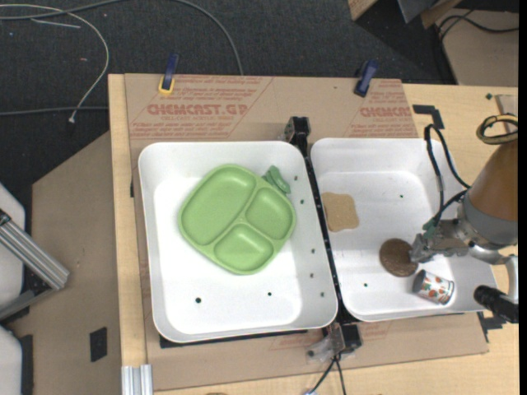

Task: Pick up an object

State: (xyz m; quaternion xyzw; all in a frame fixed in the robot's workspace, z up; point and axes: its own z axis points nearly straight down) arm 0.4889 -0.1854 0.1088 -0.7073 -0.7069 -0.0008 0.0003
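Observation:
In the right bin a brown round disc lies flat near the front. A tan square piece lies near that bin's left wall. A small white patterned can lies on its side at the front right. My gripper hangs low in the right bin, at the disc's right edge and just above the can. The arm's orange band rises behind it. In the left bin a green divided plate lies flat, with a small dark green object at its upper right rim.
The two bins sit side by side on a cardboard-covered bench, with a black divider clamp between them at the back. Blue clips hold the cardboard's far edge. Black cables run along the right bin's right side.

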